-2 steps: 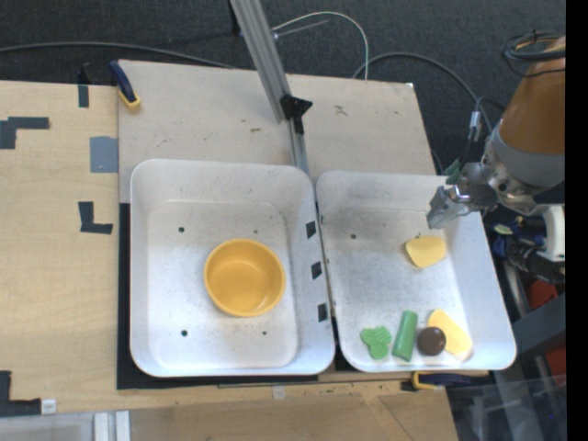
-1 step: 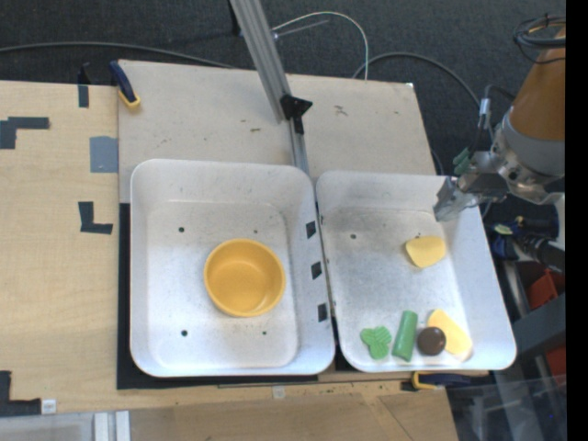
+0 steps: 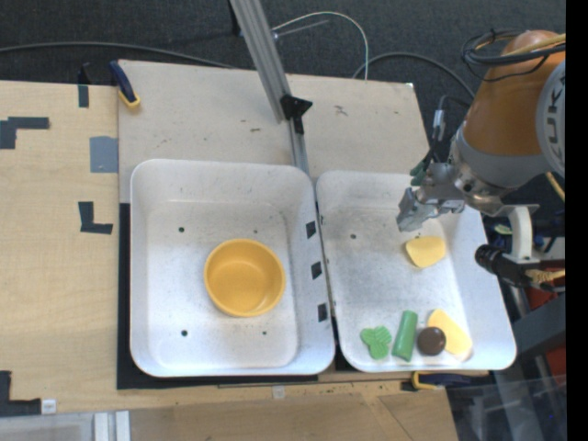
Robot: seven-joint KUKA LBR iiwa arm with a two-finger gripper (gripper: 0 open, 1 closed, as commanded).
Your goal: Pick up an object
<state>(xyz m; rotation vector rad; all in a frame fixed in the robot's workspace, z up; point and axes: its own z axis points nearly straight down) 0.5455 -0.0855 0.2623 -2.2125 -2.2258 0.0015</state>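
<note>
From my station I look down on a pale wooden bench [image 3: 55,246] with dark tape marks on its left part and a lighter board [image 3: 211,108] behind the bins, dark floor beyond it. A grey metal pole [image 3: 262,39] slants down from the top to a black clamp [image 3: 296,108] at the back edge of the bins, and thin cables [image 3: 354,39] loop across the floor behind.

Two shallow white bins sit side by side, touching along their inner rims. The left bin [image 3: 165,191] holds a yellow bowl [image 3: 243,277], upright, a little below its middle.

In the right bin [image 3: 367,274] I see a pale yellow wedge-shaped piece [image 3: 426,251] toward the right wall. Along the front wall lies a cluster: a green leafy toy [image 3: 375,341], a green cylinder [image 3: 405,334] just beside it, a dark brown round piece [image 3: 431,341], and a yellow piece [image 3: 452,332] touching that brown one.

The arm [image 3: 514,108] reaches in from the right, orange band over grey wrist. The gripper [image 3: 415,211] hangs just above and slightly left of the wedge; I cannot tell how it is set or whether it touches the wedge, and I see nothing lifted off the bin floor.
</note>
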